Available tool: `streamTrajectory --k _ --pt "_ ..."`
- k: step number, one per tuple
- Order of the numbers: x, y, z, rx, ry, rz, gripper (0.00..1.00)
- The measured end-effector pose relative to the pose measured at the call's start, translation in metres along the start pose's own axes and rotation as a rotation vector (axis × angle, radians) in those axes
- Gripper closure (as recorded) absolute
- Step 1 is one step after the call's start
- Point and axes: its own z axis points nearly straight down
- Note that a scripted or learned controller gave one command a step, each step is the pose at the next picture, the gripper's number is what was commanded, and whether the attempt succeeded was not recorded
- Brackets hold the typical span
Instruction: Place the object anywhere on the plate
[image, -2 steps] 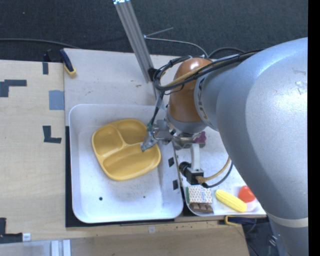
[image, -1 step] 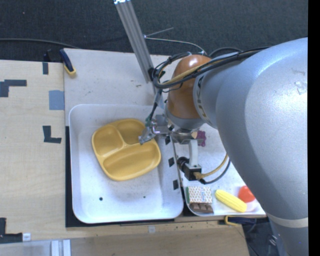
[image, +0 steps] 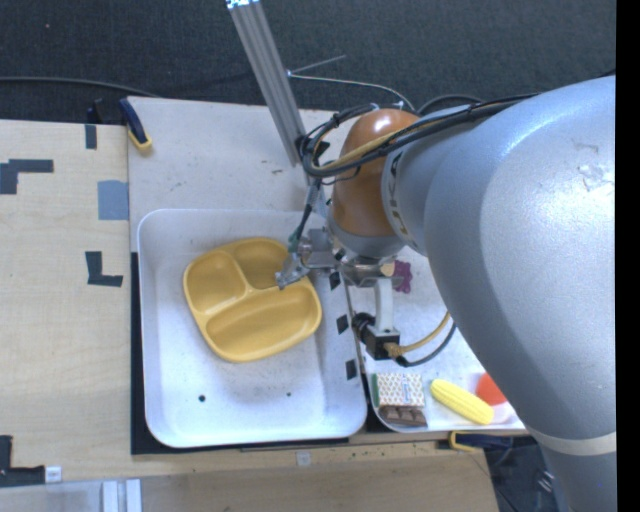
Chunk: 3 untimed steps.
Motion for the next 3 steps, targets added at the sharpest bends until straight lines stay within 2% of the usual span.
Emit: streamTrajectory --k 3 --pt "0.0023 -0.0011 0.0004 0.000 -0.004 0.004 0.00"
